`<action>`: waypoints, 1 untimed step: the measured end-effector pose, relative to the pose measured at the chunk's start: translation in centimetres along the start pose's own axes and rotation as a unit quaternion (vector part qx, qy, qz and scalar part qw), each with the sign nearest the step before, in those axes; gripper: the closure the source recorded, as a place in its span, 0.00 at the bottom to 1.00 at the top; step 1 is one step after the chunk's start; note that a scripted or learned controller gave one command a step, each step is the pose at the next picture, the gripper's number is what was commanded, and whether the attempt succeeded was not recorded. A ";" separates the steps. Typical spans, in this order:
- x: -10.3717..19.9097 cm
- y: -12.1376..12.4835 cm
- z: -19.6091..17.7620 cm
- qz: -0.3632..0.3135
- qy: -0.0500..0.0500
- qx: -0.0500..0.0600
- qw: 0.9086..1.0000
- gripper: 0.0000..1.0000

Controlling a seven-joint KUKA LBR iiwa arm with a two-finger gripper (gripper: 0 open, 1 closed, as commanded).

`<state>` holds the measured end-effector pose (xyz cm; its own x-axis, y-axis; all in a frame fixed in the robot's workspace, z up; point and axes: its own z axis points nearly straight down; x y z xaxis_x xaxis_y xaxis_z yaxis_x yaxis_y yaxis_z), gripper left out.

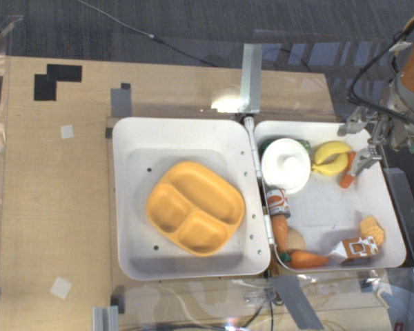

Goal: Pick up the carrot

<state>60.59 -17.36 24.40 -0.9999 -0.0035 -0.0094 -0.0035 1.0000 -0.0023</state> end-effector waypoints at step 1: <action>3.0 -3.2 13.1 0.028 0.006 -0.002 1.000 0.00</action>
<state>57.72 -20.59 11.31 -0.9986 0.0525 0.0035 0.0525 0.9986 0.0015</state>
